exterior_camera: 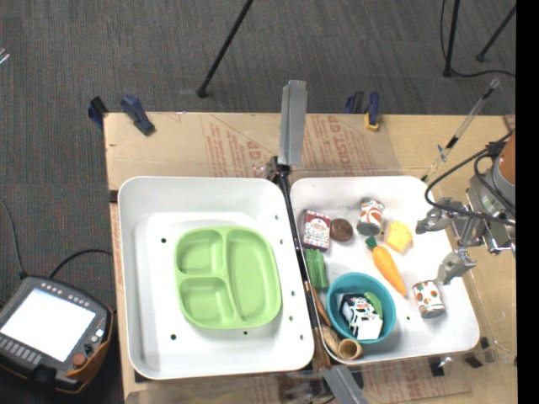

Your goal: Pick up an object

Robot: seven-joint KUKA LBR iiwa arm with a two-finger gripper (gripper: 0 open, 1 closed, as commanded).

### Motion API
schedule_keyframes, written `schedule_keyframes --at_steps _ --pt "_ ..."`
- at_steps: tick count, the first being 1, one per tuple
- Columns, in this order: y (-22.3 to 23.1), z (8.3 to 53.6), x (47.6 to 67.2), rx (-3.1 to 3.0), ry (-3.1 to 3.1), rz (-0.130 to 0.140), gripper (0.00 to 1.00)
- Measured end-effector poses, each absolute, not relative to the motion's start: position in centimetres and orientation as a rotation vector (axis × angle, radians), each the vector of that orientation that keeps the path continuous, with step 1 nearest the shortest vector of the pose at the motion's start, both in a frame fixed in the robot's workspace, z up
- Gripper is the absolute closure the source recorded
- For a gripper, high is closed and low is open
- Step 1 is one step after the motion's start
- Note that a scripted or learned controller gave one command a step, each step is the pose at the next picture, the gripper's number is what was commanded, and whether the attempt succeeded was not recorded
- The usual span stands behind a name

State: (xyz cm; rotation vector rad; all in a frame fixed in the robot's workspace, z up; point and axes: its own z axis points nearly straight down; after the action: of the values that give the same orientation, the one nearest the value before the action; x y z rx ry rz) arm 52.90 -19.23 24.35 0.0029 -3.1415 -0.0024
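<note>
Gripper (449,244), fingers spread and grasping nothing, poised over the right bin's (446,331) right side just above a small can (428,298), with carrot (389,268), teal bowl (360,308) and green tray (227,277) farther left.

Around my bench (236,137) the floor (101,40) was dark grey carpet. Thin black stand legs (227,45) slanted across it behind the bench, and more stood at the far right (459,23). Blue clamps (135,112) gripped the bench's back edge. A handheld screen pendant (50,331) lay on the floor at the lower left.
</note>
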Motion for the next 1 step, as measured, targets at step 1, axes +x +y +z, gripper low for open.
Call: schedule_keyframes --at_steps 1 --pt "-18.56 8.70 52.44 0.194 -3.127 -0.009 0.00"
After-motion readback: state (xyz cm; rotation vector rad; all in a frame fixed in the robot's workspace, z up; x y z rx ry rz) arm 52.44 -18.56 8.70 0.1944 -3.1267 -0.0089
